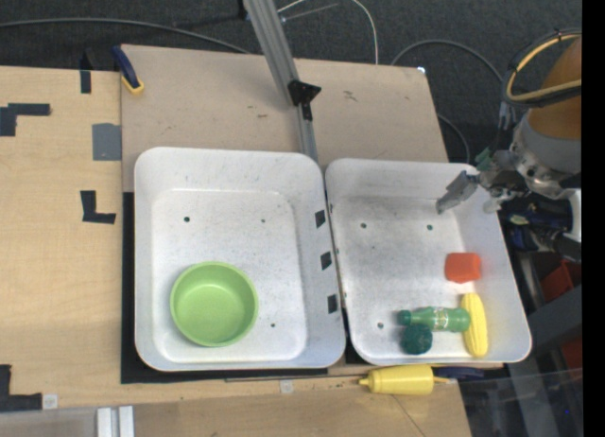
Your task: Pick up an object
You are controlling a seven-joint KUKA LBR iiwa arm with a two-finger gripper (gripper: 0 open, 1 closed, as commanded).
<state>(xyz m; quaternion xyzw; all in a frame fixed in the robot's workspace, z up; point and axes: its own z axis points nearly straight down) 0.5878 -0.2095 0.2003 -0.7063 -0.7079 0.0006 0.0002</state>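
The right bin (pixel 397 236) holds an orange-red block (pixel 462 268) near its right wall. Below the block lie a yellow banana-shaped piece (pixel 475 323), a green bottle (pixel 433 319) on its side and a dark teal lump (pixel 415 339). In the left bin (pixel 227 189), a lime-green bowl (pixel 214 304) stands at the front left. My gripper (pixel 457 193) hangs over the right bin's upper right part, above and apart from the block, with nothing seen in it.
A yellow bottle (pixel 402 380) lies on the bench just outside the right bin's front edge. A grey metal pole (pixel 274 38) slants down to the gap between the bins. Cables run across the dark floor behind the bench.
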